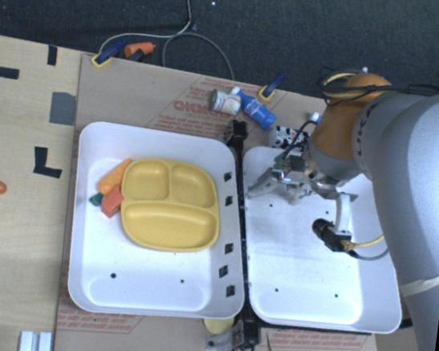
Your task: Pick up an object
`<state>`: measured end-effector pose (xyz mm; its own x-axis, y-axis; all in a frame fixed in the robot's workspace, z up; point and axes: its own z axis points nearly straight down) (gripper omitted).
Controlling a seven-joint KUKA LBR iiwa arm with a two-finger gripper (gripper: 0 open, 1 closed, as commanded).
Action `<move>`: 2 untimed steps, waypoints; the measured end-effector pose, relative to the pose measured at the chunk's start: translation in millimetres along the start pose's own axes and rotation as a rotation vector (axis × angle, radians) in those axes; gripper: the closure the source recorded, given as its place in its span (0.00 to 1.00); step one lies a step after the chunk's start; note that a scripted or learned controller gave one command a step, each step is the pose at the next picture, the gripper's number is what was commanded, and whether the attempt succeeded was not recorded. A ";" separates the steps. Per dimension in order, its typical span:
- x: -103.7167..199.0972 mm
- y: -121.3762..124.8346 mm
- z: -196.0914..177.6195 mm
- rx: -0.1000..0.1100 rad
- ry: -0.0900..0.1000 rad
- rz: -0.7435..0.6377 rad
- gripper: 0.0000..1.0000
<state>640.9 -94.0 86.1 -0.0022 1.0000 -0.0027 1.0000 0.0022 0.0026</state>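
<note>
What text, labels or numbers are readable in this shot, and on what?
Nothing reads clearly.
Red print on the cardboard sheet above the left bin: too blurred to read.
Red print along the cardboard's bottom edge, under both bins: too blurred to read.
Small bottle with a white label beside the blue object: label too small to read.
Yellow divided plate, right bin, gripper: no visible text.

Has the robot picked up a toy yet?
Not yet. The gripper is down in the right bin, with no toy visible between its parts. The yellow plate and the orange carrot lie in the left bin. Grabbing and lifting one is left.
</note>
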 end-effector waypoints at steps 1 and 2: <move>-10.3 28.9 0.8 0.000 0.002 0.000 0.00; -10.2 28.6 -9.8 -0.001 0.000 -0.001 1.00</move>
<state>669.5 -104.1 95.9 -0.0035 1.0000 -0.0030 1.0000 0.0035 0.0038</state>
